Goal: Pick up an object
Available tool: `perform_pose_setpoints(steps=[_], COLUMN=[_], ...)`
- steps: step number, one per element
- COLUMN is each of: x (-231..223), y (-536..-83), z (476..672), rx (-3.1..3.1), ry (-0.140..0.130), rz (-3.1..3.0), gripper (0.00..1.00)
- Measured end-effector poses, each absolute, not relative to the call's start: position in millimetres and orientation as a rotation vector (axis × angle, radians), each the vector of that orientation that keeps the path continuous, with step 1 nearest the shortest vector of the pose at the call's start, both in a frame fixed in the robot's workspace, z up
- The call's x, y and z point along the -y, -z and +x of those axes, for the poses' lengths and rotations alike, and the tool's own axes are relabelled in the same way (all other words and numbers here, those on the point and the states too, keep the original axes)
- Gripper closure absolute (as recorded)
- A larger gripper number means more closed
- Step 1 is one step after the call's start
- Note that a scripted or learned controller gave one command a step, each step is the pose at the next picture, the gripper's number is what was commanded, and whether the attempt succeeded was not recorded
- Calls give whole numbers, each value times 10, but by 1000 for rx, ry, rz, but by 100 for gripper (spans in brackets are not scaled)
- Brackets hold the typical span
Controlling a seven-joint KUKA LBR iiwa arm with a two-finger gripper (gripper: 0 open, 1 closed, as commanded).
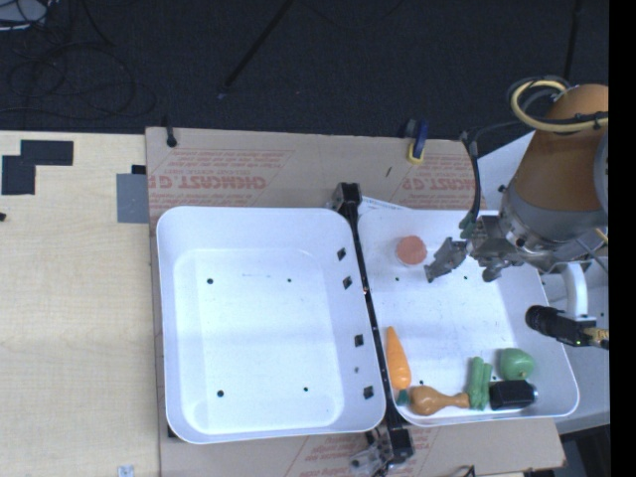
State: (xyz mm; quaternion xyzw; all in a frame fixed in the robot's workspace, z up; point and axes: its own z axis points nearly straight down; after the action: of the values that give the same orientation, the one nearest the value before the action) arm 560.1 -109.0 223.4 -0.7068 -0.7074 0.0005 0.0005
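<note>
the end effector (465, 259) hangs over the right bin (556, 405), fingers apart with nothing between them. just to its left lies a pink ball (410, 250). well below it: orange carrot (397, 359), green stick (480, 383), black block (512, 396).

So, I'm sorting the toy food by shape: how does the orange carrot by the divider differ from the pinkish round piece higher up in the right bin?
The carrot is long and tapered; the round piece is compact and ball-like. The carrot is bright orange, the round piece a paler salmon pink. The carrot lies beside the divider near other items, while the round piece sits alone near the gripper. Both rest in the right bin.
</note>
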Motion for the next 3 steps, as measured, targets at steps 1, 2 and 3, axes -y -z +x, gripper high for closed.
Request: perform_pose_setpoints(steps=[1, 2, 3], x=[305, 99, 481], y=[-3605, -2975, -4147], z=[5781, 5055, 4987], rx=[2238, 2215, 2224], ry=[16, -12, 7], rz=[-2216, -2214, -2229], gripper=[0, 0, 0])
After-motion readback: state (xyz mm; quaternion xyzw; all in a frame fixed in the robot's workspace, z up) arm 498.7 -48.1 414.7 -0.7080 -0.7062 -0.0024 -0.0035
